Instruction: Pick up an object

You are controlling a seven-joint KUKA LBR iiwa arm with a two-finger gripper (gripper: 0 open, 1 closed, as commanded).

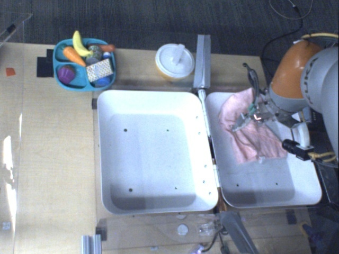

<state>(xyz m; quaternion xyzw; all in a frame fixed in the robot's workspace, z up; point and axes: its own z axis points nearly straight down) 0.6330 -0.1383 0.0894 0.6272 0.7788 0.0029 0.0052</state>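
Pincer [249,115] over pink cloth [249,134]; cloth apparently runs upper-left to lower-right.

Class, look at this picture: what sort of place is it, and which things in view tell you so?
Probably a robotics lab bench set up for grasping trials. A robot arm reaches over two white bins, a pink cloth lies in the right one, and a blue tray of toy food sits beside them.

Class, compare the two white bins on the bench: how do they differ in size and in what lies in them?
The left bin is the wider of the two; the right bin is narrower. The right bin holds a crumpled pink cloth, with the claw down over it; the left bin shows only its bare white floor. Both are shallow, white, round-cornered, and sit side by side.
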